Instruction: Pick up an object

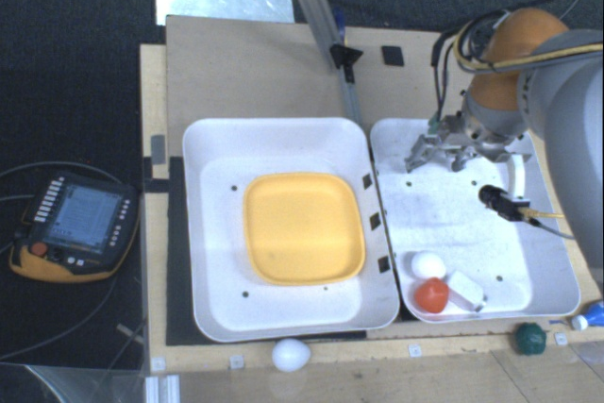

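Jaws' state impossible to tell, with the gripper [442, 153] poised over the far end of the right bin [557, 297]. Well apart from it, clustered in the near corner: white ball [427, 264], red ball [432, 295], white block [465, 290]. Likely to roll or wedge against neighbours and the wall.
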{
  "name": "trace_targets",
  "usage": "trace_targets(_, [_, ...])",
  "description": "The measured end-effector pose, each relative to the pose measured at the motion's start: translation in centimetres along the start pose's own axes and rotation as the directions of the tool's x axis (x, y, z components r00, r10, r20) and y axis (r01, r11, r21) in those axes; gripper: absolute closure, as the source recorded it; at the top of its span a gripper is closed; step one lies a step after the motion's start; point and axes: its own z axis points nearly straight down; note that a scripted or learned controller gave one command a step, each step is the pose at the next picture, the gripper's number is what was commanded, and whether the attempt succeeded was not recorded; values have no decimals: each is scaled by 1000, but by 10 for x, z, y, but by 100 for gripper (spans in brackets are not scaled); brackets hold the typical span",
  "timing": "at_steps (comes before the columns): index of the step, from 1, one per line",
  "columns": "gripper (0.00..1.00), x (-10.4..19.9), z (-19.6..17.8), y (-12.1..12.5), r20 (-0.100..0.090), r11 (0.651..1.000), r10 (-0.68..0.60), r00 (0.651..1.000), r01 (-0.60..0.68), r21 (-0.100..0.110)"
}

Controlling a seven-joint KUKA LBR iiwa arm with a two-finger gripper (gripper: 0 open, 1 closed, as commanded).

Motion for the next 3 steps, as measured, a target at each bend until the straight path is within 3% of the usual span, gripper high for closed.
trace_targets(1, [100,0,-13,1,1,1000,0,1000,0,-4])
trace_targets(3, [100,3,-121,3,1,1000,0,1000,0,-8])
